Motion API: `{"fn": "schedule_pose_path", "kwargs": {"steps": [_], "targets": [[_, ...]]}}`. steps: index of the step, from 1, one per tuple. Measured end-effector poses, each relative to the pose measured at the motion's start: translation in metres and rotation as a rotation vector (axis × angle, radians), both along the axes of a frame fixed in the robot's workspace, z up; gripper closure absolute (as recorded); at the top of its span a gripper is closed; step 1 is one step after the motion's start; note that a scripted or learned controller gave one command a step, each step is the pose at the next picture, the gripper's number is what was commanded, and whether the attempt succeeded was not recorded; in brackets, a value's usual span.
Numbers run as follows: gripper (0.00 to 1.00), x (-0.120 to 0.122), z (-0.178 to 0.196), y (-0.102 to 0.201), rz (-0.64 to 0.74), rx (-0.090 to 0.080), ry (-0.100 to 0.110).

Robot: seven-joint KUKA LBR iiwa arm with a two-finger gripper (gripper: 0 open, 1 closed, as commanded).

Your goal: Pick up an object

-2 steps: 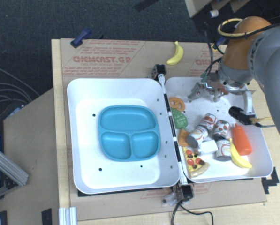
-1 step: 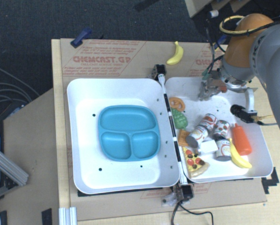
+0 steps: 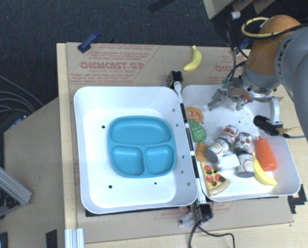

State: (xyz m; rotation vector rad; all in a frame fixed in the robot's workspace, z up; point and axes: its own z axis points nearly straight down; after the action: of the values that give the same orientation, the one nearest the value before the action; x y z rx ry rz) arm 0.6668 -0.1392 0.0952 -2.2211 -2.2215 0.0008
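My gripper [image 3: 228, 100] hangs over the far end of the right bin [image 3: 288, 187], its fingers [image 3: 214, 102] spread open with nothing between them. Below it in the bin lie a pretzel [image 3: 194, 113], a green toy [image 3: 197, 133], three small cans [image 3: 227, 134], a white block [image 3: 229, 162], an orange bottle [image 3: 266, 154], a yellow banana [image 3: 264, 177] and a pizza slice [image 3: 214, 180]. The nearest of these, the pretzel, lies apart from the gripper to its near left.
The left bin [image 3: 89, 154] holds a blue divided plate [image 3: 141, 145]. A second yellow banana [image 3: 193, 60] lies on the bench behind the bins, and a blue object [image 3: 88, 42] sits at the bench's far left edge. The arm [image 3: 270, 45] comes in from the upper right.
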Motion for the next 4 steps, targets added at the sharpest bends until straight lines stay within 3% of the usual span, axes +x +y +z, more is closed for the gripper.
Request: {"fn": "schedule_pose_path", "kwargs": {"steps": [1,2,3,4], "targets": [[1.00,0.001,0.010,0.000,0.000,0.000,-0.002],[0.00,0.001,0.010,0.000,0.000,0.000,-0.002],[0.00,0.000,-0.010,-0.014,-0.001,0.000,0.001],[1.00,0.000,0.000,-0.014,-0.001,0.000,-0.001]]}}
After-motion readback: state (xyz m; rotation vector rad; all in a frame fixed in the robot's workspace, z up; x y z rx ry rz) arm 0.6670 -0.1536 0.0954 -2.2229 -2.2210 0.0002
